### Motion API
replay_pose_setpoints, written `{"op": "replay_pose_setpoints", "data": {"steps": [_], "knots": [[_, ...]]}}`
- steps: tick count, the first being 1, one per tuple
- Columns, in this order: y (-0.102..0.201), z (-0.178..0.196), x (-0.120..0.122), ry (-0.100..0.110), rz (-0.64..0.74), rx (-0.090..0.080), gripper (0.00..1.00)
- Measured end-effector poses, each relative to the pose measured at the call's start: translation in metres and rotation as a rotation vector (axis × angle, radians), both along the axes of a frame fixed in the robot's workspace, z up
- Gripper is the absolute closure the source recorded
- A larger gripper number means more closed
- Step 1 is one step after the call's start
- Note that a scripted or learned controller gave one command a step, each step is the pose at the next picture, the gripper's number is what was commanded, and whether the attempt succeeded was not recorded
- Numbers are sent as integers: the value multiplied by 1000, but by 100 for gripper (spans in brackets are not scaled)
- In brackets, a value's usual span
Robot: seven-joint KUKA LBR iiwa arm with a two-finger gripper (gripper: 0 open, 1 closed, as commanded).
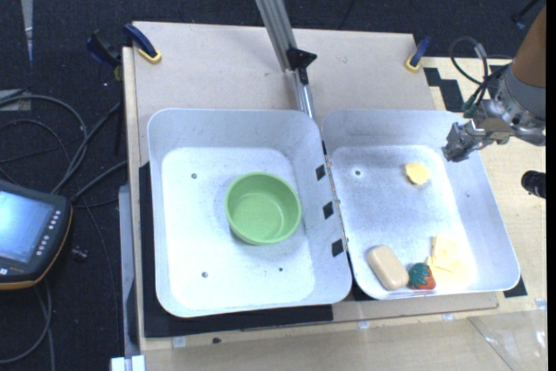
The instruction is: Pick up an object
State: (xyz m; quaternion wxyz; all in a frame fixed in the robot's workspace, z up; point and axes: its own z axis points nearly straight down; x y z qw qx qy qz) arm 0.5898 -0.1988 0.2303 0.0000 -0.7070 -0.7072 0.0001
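No text that can be read anywhere, no label on the two white bins (174, 135), no brand on the green bowl (263, 208), the lit screen (22, 226) at left (too blurred), nothing legible

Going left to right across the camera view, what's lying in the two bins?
Green bowl → tan oval piece → small yellow piece → pale yellow block. The small red and green item is left out; it overlaps others in the order.
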Motion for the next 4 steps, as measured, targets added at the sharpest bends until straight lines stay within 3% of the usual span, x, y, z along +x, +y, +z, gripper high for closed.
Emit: {"op": "replay_pose_setpoints", "data": {"steps": [2,3,4], "knots": [[6,-104,1,5,0,1,0],[7,-136,1,2,0,1,0],[7,-125,1,-1,0,0,100]]}}
